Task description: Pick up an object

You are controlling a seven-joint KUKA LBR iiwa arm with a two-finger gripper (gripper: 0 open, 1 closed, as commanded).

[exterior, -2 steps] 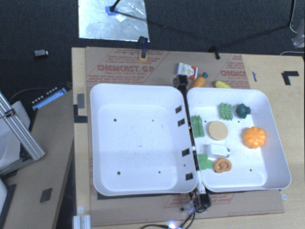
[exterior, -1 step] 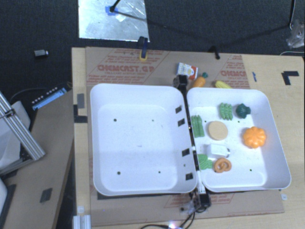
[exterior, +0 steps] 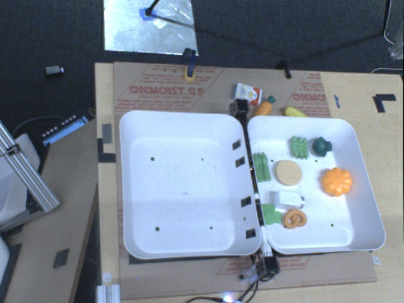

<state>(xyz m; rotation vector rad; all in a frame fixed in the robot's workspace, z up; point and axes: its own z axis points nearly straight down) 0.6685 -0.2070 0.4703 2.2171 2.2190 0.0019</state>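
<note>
The objects to pick from lie in the right shallow white plastic bin point(exterior: 363, 169). Near its middle sits a flat tan round disc point(exterior: 289, 172), lying face up with no clear long axis. Just left of it, against the bin's left wall, a ribbed green rectangular piece point(exterior: 261, 167) has its long axis running from the far side of the desk to the near side. Beyond the disc lies a second ribbed green piece point(exterior: 298, 147), also lengthwise far to near, and just beside that on the right a dark green lumpy toy point(exterior: 321, 146). An orange pumpkin-shaped toy point(exterior: 336, 181) rests toward the right wall, apart from the rest. Nearer the front, a small white block point(exterior: 291, 199) touches a brown pretzel-shaped toy point(exterior: 294, 219), with a bright green leafy piece point(exterior: 272, 214) just to their left.

The left shallow white plastic bin point(exterior: 183, 185) adjoins the right one along a black-clipped seam. Both rest on a brown cardboard sheet point(exterior: 164, 90) with red printing, laid over the light wooden desk point(exterior: 69, 194). Behind the bins an orange carrot-like toy point(exterior: 264, 108) and a yellow toy point(exterior: 294, 112) lie on the cardboard. Dark carpet point(exterior: 50, 24) surrounds the desk, with a shiny metal plate point(exterior: 148, 17) on it. The hand's state cannot be told.
</note>
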